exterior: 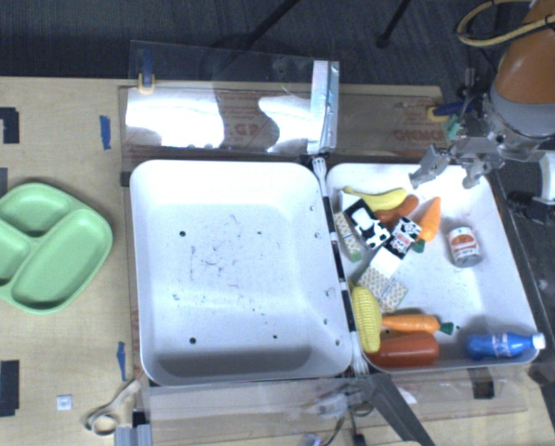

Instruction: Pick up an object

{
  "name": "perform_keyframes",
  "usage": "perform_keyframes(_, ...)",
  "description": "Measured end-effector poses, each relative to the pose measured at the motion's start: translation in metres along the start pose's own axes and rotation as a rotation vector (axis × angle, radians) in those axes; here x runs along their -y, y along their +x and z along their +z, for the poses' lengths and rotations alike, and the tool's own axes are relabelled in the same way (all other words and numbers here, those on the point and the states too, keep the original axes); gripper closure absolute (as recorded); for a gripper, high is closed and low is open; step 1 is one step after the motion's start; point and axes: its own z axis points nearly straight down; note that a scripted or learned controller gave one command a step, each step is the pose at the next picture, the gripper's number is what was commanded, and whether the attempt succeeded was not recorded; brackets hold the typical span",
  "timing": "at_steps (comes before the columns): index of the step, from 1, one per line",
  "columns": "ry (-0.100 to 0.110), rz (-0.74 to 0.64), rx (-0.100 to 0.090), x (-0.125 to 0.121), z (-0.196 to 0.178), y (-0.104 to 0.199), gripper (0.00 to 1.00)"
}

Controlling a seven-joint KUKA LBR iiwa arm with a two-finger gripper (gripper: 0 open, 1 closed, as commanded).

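My end effector point(452, 161) hangs over the right bin's point(500, 291) far edge, fingers spread, gripping nothing. The banana point(385, 196) lies just left and nearer, long axis crosswise.

2 white bins point(165, 184), 2 carrots point(429, 217), 1 banana point(381, 198), 1 corn cob point(365, 314), 1 blue bottle point(502, 345), 1 green tray point(40, 245)
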Motion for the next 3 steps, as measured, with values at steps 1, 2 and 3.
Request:
perform_keyframes(1, 0.004, -0.003, -0.006, -0.022, 0.102, -0.062, 0.00)
perform_keyframes(2, -0.003, -0.086, 0.001, -0.013, 0.129, -0.045, 0.00)
perform_keyframes(3, 0.010, -0.321, -0.006, -0.021, 0.127, -0.048, 0.00)
